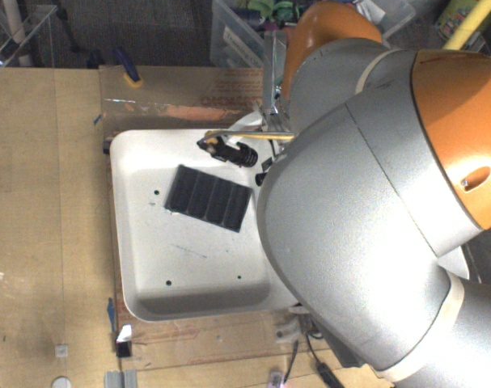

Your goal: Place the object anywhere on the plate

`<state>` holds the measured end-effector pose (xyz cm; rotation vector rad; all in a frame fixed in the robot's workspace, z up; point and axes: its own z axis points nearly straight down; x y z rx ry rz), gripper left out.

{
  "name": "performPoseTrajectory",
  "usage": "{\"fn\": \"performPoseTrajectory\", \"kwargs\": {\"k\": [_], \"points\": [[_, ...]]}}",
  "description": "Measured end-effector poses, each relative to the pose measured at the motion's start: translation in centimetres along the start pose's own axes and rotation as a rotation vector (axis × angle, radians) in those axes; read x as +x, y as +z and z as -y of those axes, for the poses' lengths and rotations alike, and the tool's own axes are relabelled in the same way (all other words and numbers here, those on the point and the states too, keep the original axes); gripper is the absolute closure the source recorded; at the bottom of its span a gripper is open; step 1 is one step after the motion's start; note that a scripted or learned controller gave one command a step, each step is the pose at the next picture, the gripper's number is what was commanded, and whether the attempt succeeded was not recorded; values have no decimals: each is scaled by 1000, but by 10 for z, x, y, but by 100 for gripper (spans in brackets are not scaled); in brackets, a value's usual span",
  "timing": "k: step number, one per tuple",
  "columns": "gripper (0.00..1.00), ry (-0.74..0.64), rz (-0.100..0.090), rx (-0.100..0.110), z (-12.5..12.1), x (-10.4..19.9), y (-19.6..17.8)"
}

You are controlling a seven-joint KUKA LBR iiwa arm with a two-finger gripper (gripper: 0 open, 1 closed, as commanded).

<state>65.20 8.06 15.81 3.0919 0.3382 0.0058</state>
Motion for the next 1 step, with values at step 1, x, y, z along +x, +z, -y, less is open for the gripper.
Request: {"fn": "performPoseTrajectory", "kwargs": {"k": [1], "points": [[100,30,3,13,-5,0,-1]]}}
